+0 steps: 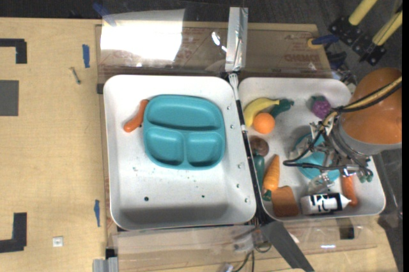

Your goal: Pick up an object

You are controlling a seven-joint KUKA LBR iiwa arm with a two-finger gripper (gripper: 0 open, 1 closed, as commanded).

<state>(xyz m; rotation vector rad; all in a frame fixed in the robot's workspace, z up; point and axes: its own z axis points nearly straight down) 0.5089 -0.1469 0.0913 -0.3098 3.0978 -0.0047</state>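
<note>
so on the far left is the light brown surface [51,136], with a few black marks and small blue bits of tape on it. next comes the left white bin [121,188]. a big teal tray [185,130] with three parts lies in it, and a small orange carrot [135,116] lies tilted against the tray's left edge. a shiny clear sheet [147,41] lies behind this bin.

then comes the right white bin [287,84], just beside the first one. it holds lots of toy food. near its back left are a yellow banana [257,106] and a round orange [263,123], touching each other. below them is a brown round thing [259,146], then a bigger carrot [272,173] standing tilted, and an orange-brown block [285,200] at the front. a purple lumpy thing [320,105] lies near the back right.

the arm [378,112], with its orange band, reaches in from the right and hangs over this bin. the claw [323,165] is low among the toys, with wires around it. i cannot tell if the claw is released or clenched, or if it has anything. a black and white thing [327,202] lies just below it, and a small red-orange thing [349,189] is beside that.
</note>
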